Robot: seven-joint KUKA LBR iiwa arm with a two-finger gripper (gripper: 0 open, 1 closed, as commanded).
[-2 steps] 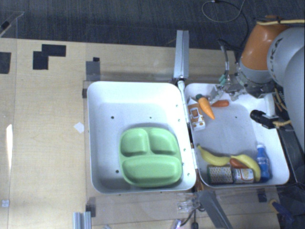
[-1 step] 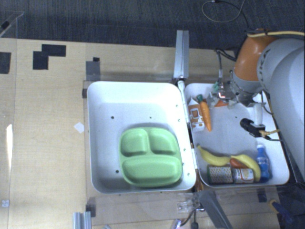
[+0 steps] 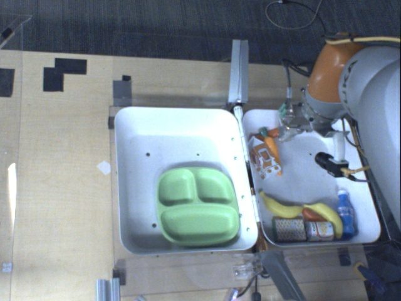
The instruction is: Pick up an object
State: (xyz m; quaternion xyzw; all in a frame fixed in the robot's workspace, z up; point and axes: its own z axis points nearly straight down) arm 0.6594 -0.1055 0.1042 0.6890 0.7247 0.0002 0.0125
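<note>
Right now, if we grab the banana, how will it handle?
The banana is curved, so it probably rocks or pivots rather than rolls. Its skin looks smooth, maybe slippery. The can sits right beside it, so a push likely shifts both.

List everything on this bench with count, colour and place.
Left bin: one, white, on bench.
Right bin: one, white, beside it.
Divided plate: one, green, in left bin.
Carrot: one, orange, right bin, far end.
Packet: one, white with orange print, beside the carrot.
Banana: yellow, count unclear, right bin, near side.
Cans: two, grey and red-labelled, right bin, near edge.
Bottle: one, blue, beside the banana.
Arm: one, grey, orange band, from right.
Gripper: one, over right bin's far end.
</note>
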